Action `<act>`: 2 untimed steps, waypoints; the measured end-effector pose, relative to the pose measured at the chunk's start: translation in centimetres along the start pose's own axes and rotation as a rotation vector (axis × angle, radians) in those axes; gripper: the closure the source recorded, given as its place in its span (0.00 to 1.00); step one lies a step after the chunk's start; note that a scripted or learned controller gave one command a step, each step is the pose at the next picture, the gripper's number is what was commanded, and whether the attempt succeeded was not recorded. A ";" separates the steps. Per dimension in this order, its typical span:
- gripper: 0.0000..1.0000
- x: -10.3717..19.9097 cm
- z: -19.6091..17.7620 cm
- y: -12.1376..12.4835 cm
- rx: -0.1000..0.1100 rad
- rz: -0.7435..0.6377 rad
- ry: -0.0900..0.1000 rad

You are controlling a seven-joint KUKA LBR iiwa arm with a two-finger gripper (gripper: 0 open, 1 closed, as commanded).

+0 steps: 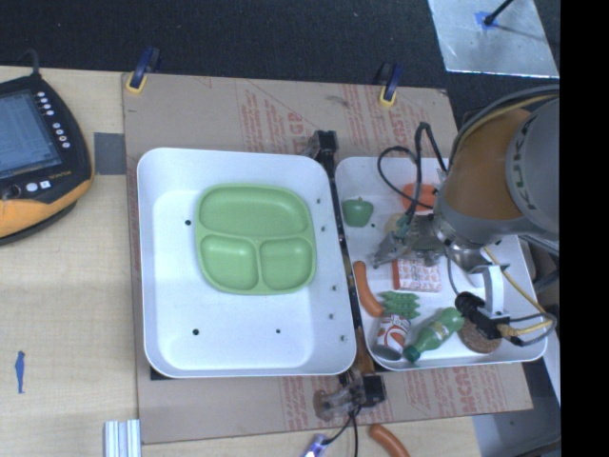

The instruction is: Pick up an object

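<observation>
My gripper point(404, 244) is low over the middle of the right bin point(533, 350), reaching in from the right under the grey and orange arm point(495, 174). Just below it lies a red-and-white packet point(417, 274). A green pepper-like toy point(357, 211) sits to its left, and an orange piece point(417, 196) lies behind it. Nearer the front are an orange sausage point(366, 288), a green leafy toy point(400, 303), a green bottle point(433, 333), a red-and-white can point(390, 331) and a brown round piece point(485, 339). Nothing can be made out in the gripper.
The left bin point(171, 341) holds a green divided plate point(257, 238). A teach pendant point(33, 165) lies on the bench at far left. Clamps point(143, 68) point(387, 82) pin the cardboard's back edge. Cables loop over the right bin, and another sausage point(390, 438) lies in front.
</observation>
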State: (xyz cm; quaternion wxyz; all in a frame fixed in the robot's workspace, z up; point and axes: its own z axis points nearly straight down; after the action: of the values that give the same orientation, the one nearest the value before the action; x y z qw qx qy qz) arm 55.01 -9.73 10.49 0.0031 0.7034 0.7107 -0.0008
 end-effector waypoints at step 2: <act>0.00 -0.1 -1.0 0.0 0.000 -0.005 -0.003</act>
State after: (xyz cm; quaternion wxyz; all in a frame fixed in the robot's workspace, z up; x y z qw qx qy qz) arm 55.02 -9.84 11.48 0.0044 0.7018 0.7124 -0.0019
